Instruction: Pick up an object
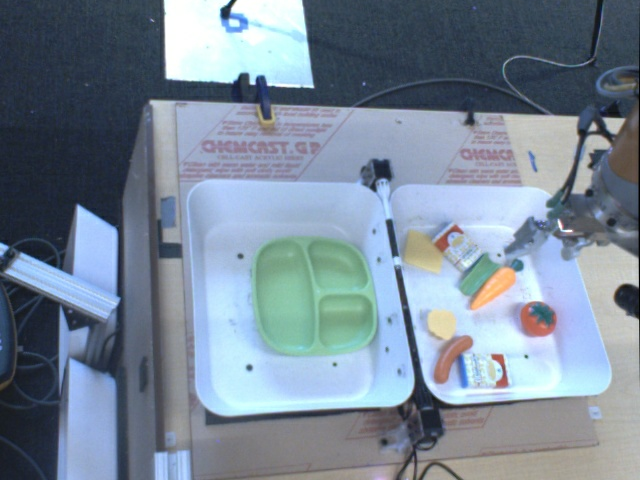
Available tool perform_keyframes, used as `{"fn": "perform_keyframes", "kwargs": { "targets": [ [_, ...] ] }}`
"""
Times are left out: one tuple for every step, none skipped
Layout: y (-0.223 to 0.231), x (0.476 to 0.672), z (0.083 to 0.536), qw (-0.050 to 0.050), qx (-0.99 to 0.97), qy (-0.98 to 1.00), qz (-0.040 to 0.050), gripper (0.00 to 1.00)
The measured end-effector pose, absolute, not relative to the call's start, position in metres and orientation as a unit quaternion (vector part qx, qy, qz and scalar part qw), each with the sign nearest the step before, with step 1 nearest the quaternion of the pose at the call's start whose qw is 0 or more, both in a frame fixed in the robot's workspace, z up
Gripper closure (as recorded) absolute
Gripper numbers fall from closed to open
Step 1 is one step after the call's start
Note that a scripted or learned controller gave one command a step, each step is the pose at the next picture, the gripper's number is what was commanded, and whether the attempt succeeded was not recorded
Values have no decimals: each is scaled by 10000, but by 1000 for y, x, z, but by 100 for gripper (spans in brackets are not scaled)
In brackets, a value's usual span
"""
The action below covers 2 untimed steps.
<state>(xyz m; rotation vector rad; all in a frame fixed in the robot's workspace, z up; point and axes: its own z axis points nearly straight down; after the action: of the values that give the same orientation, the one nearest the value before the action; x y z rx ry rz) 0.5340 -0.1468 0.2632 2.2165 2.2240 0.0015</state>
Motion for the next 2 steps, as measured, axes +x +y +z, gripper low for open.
{"fn": "perform_keyframes", "kwargs": {
  "targets": [
    [-177,522,123,-4,7068,7074,-3,0],
    [-139,585,84,4,7059,7083,5,0]
  ]
}}
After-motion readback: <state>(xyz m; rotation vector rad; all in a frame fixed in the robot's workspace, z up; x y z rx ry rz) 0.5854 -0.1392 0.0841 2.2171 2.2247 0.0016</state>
